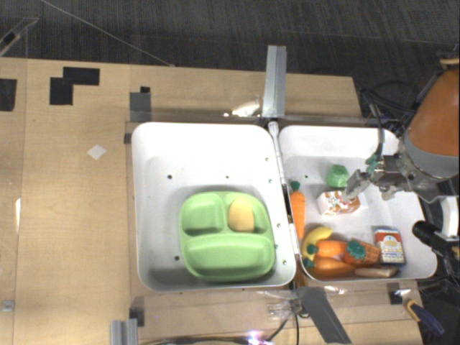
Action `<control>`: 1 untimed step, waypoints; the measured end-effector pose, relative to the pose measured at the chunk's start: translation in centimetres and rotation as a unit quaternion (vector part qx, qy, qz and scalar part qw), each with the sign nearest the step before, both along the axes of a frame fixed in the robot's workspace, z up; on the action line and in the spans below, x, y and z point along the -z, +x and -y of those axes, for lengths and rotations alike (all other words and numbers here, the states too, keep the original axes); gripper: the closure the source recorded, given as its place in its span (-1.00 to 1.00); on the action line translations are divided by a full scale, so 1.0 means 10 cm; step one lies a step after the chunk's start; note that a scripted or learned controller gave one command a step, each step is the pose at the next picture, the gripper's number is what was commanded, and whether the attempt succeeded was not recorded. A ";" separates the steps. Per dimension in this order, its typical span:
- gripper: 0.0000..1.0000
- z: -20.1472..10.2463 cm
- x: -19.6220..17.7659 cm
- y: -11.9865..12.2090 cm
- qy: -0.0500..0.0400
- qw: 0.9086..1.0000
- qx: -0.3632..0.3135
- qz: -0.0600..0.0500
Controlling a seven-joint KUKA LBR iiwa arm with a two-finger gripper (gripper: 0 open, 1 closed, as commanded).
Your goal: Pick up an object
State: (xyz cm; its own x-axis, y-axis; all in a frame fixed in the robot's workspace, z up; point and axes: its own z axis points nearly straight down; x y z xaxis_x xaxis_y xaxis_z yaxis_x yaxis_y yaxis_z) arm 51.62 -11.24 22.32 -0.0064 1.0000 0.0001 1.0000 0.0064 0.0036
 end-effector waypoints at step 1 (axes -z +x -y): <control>-1.00 0.17 0.72 0.99 0.000 1.000 0.024 0.000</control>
